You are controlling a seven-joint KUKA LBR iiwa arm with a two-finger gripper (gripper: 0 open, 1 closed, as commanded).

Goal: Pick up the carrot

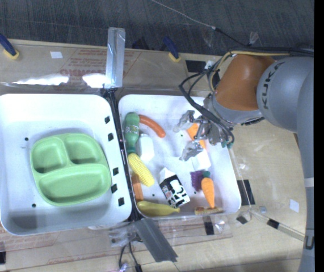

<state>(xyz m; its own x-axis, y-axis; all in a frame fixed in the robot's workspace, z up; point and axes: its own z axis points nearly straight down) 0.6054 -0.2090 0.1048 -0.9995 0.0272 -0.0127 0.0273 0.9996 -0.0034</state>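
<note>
Carrot: right bin, near corner

Carrot (207, 191) is laid in the right bin (225, 152), green top up, beside a purple item (197, 178) and a black-and-white box (175, 191). The claw (191, 135) is seen above it, well apart, nearer the bin's middle, fingers spread; an orange piece (193, 131) is seen between them, whether gripped cannot be told. A green tray (70, 167) is kept in the left bin (3, 152).
</note>
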